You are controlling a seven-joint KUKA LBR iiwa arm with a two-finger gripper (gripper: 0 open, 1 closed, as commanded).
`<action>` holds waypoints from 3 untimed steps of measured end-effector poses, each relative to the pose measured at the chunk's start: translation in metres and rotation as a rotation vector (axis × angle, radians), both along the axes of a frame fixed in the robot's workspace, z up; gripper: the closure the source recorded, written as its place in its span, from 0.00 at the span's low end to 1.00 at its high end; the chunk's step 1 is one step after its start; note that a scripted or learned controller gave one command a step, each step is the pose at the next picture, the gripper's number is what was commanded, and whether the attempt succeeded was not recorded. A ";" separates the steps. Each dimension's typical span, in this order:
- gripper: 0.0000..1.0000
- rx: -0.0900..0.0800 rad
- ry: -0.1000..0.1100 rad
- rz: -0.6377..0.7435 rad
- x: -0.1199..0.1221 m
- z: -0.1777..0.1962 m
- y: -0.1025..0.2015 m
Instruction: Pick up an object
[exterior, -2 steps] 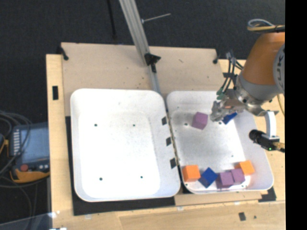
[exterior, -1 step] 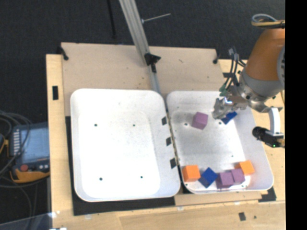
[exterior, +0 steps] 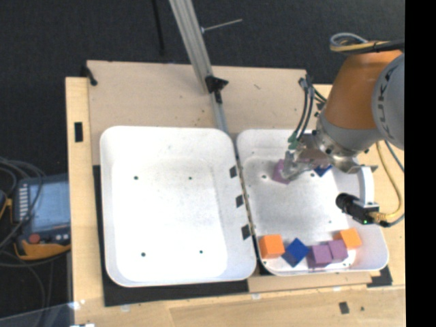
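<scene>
Two bins side by side on table (exterior: 286, 80): left bin (exterior: 170, 203), right bin (exterior: 306, 203). In right bin, claw (exterior: 291, 170) sits at a block (exterior: 280, 172) near far wall. Four more blocks (exterior: 310, 249) line its near wall.

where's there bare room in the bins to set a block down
The left bin has bare floor from wall to wall. In the right bin, the middle is free, between the purple block by the gripper and the front row. It is crowded along the front: orange block, blue block, purple blocks.
</scene>
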State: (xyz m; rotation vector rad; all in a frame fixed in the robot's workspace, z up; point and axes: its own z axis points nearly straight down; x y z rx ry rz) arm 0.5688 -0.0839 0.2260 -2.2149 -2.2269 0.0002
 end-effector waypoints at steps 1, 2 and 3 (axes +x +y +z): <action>1.00 0.002 -0.001 0.003 -0.014 0.009 0.057; 1.00 0.001 0.000 0.001 -0.040 0.001 0.108; 1.00 0.001 0.001 0.001 -0.064 -0.002 0.156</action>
